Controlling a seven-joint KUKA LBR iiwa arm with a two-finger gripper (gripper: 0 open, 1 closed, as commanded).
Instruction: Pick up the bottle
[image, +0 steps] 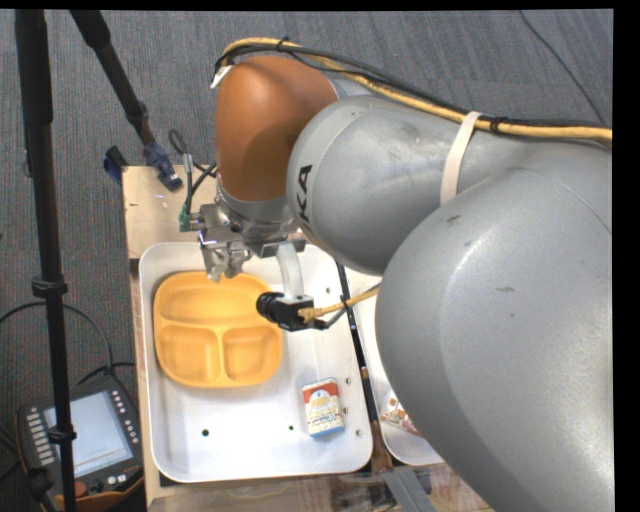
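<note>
Bottle: I cannot fix its position from my feed. The arm (480, 260) covers most of the right bin (408, 452), and whatever lies beneath it is hidden from me. At the exposed near-left corner of that bin I note a pale patch with reddish marks (397, 410). It is possibly part of some item, but too little of it is in view to name.

Gripper (226, 262): it hangs over the left bin (240, 445), at the far rim of a yellow divided plate (190, 315). I cannot tell whether the claw is spread or pressed together, as the wrist housing above masks its working end. Nor can I tell whether it touches the plate's rim or stands just clear of it.

Left bin: the plate lies flat in the far-left part, with one wide compartment on its far side and two smaller ones on its near side. A small carton (323, 407), white on top with an orange print and blue on its side, rests on the bin floor towards the near-right corner, apart from the plate.

Surroundings: the orange band (262, 110) sits directly above the wrist. The pale bench (150, 205) shows beyond the left bin. To the left of the bench a black stand (45, 250) rises from grey carpet (90, 200), and a control pendant (90, 435) with a lit screen lies at the lower left.
</note>
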